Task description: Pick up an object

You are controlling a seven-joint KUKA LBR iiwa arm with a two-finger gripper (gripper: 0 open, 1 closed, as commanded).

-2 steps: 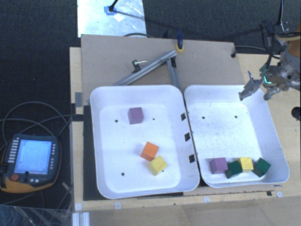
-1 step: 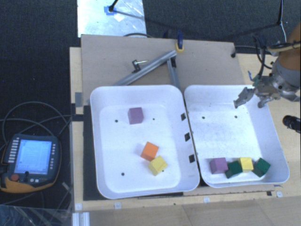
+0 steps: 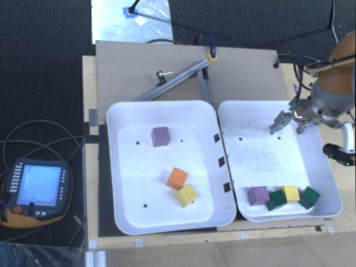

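The jaws (image 3: 290, 122) hang spread and bare over the right bin's (image 3: 261, 149) far right part. Along that bin's near edge sit a purple cube (image 3: 258, 194), two green cubes (image 3: 275, 199) and a yellow cube (image 3: 291, 193), touching in a row.

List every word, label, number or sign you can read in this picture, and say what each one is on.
No text can be read.
Handheld controller left of the bench: its lit screen and buttons show marks, too small and blurred to read.
Coloured blocks in the left bin and the right bin: plain faces, no lettering seen.
Arm and claw: no label legible.
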